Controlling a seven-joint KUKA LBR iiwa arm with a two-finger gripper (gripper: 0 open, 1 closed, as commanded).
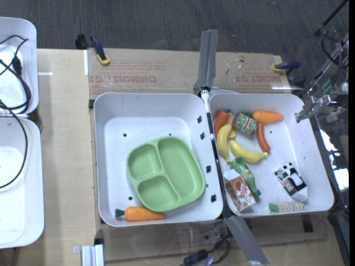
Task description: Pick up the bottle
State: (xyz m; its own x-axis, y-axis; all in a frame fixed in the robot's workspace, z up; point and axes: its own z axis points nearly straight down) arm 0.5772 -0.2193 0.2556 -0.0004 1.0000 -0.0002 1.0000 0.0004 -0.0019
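Observation:
The bottle (246, 178) is small and green. It lies on its side near the front middle of the right bin (310, 165), with its neck towards the bananas and its lower end against a small printed carton (240, 194). My gripper (312, 108) hangs at the right bin's far right rim, well to the right of the bottle and further back. It is thin, dark and partly lost against cables.
The right bin also holds two bananas (236, 146), a green can (244, 123), orange carrots (267, 116), a black-and-white carton (290, 179) and a flat pack (286, 206). In the left bin (111, 148) are a green divided plate (165, 173) and a carrot (140, 214).

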